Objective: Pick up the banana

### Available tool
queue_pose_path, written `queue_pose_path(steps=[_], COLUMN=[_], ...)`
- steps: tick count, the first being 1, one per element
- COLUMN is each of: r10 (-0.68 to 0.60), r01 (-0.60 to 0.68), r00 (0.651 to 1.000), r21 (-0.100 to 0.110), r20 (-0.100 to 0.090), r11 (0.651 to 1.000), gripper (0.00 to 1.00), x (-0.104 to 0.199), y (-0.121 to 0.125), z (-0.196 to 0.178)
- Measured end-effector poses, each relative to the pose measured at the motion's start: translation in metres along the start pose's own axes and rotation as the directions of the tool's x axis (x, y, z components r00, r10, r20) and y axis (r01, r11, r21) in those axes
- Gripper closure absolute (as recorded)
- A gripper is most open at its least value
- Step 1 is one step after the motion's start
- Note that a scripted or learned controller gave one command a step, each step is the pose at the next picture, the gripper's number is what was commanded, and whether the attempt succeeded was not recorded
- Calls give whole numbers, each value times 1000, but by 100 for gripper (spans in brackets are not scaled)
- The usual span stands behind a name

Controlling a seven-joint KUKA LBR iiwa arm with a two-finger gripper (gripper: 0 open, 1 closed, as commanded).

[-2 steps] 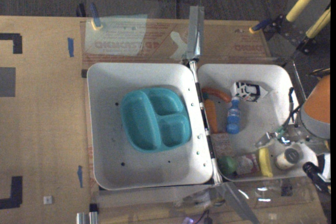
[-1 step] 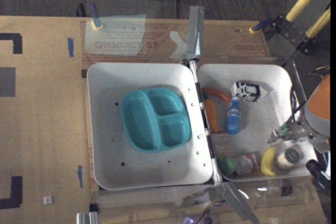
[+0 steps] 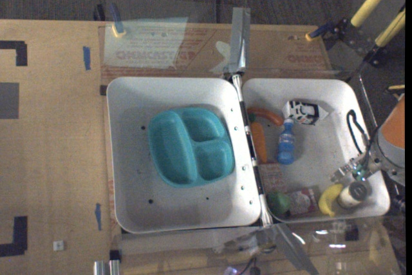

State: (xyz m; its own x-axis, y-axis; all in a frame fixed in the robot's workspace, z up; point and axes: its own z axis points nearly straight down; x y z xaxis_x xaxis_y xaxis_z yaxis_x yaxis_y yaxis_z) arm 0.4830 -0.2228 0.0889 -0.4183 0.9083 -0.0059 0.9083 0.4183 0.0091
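So the small curved yellow banana is sitting in the near right corner of the right-hand shallow white bin, lying on the bin floor with its curve bulging left. The grey arm's gripper is right on top of that spot, coming in from the right edge, and its round pale tip looks like it's touching or just beside the banana's right side. Honestly can't tell how the tool is set from up here, so no call on wide or narrow, and nothing shows the banana being held. The orange band on the arm peeks in at the far right.

Just left of the banana there's a flat reddish packet and then a small green round thing in the near left corner of that same bin. Further back, a clear plastic bottle with a blue cap lies roughly mid-bin, and left of it a long orange carrot-shaped toy runs along the bin's left wall, with a curved red-orange sausage-shaped piece just behind it. A small black-and-white carton sits toward the far side. A black looped cord lies by the right wall.

The left white bin holds a teal plastic divided plate with three compartments, about in the middle. Both bins rest on a light wooden bench.
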Motion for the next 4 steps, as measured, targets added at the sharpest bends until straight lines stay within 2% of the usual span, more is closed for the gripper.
queue_pose_path(steps=[1, 2, 3, 4], r10=[-1, -473, -470, -20], r01=[1, 473, 470, 20], r00=[1000, 881, 883, 1000], r21=[2, 2, -4, 6], r20=[-5, 2, 14, -2], r11=[1000, 881, 883, 1000], gripper=[0, 0, 100, 100], x=[1, 25, 22, 7], y=[0, 11, 13, 14], z=[1, 0, -12, -2])
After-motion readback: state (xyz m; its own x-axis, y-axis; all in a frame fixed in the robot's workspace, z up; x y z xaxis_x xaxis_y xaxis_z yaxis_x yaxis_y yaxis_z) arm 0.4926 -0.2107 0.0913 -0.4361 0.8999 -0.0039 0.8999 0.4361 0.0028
